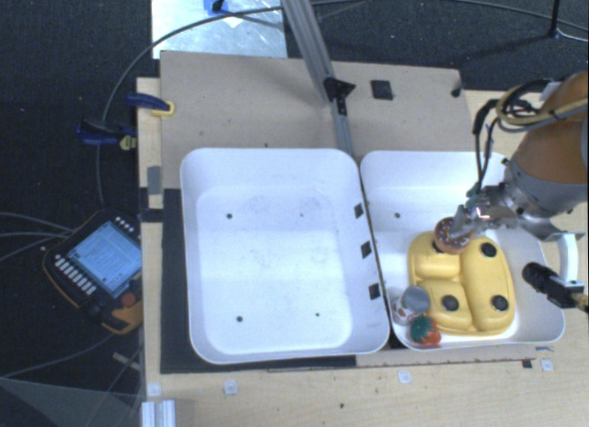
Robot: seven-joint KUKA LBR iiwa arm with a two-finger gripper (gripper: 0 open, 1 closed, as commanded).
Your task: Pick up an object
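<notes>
A large yellow plastic toy (465, 287) with dark round knobs lies in the right bin (405, 186), toward its front. A small grey-capped object (412, 301) and a green and red small toy (422, 328) sit at the bin's front left corner, beside the yellow toy. My gripper (453, 232) reaches in from the right and hangs right over the yellow toy's back left edge. A brownish round piece shows at its tip. Whether that piece is held or part of the tool is unclear.
The left bin (271, 250) sits beside the right one, with black clips (366, 250) along the shared rim. A metal pole (308, 29) slants over the bench's back. A teach pendant (97, 264) lies off the bench to the left.
</notes>
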